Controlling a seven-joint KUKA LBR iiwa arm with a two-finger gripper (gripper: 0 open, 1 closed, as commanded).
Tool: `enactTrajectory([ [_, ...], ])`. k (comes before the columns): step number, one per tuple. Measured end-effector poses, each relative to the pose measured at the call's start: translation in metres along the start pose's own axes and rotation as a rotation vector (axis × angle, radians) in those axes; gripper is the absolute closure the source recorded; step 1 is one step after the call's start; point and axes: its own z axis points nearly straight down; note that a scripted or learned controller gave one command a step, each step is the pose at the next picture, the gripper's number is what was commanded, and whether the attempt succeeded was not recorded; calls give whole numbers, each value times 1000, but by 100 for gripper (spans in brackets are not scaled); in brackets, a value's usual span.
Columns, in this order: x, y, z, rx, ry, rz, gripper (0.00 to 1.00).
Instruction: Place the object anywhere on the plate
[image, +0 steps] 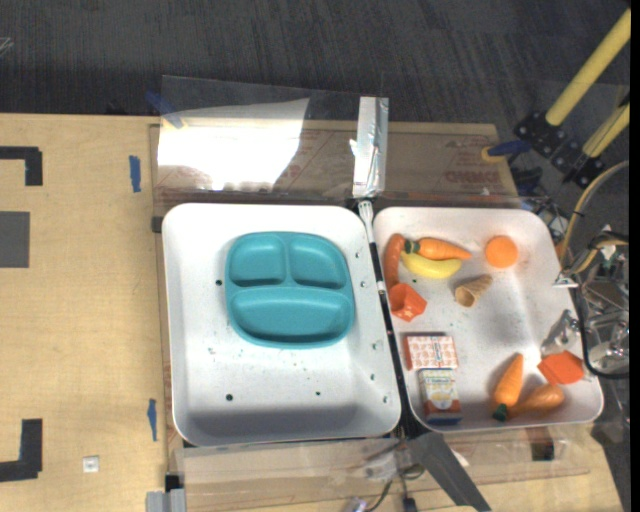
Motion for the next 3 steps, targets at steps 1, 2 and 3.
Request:
enactTrajectory([
  [1,-4,-2,-12,9,-5,-4,100],
  [2,-4,-2,8,-1,0,212,100],
  [3,-7,-4,-4,7,-5,210,100],
])
